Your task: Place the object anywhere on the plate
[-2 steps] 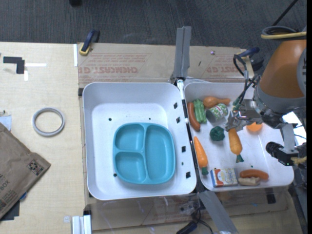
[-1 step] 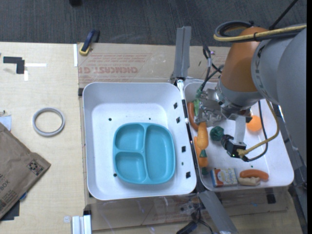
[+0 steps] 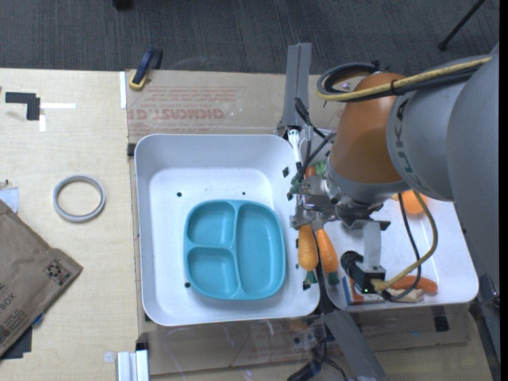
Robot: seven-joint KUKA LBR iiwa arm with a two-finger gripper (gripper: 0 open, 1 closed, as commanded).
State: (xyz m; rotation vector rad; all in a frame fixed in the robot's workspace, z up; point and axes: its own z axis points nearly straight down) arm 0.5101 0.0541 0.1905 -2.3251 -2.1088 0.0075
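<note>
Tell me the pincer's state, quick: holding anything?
Pincer: above the orange carrot-like pieces at the bins' divide; open, shut or holding cannot be told.

Robot lab, KUKA arm [image 3: 444, 125], white bins [image 3: 151, 236]

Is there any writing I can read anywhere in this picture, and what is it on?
"BOX": on the brown cardboard piece at the lower left.
Red print on the cardboard sheet behind the left bin: upside down and blurred, not readable.
Lettering on the grey arm: partly cut off, not readable.
</note>
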